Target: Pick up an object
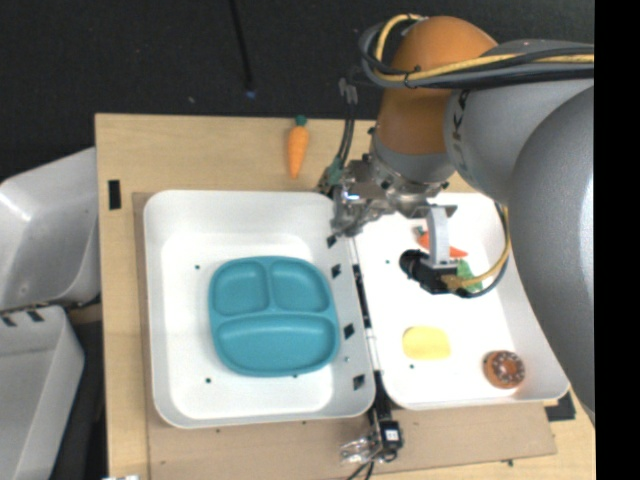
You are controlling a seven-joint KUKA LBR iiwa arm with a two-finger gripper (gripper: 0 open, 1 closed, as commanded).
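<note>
Yellow lump [426, 343] and doughnut [503, 368] lie in the right bin [472, 318]; the gripper [388, 202] hangs over its far end, and I cannot tell how the jaws stand.

The white bins [170, 268] look like glossy plastic, the teal tray [271, 315] matt plastic, the bench [220, 148] pale wood.

Teal divided plate [272, 315] in left bin [165, 298]; yellow block [426, 343] and brown doughnut [503, 368] in right bin [460, 386].
</note>
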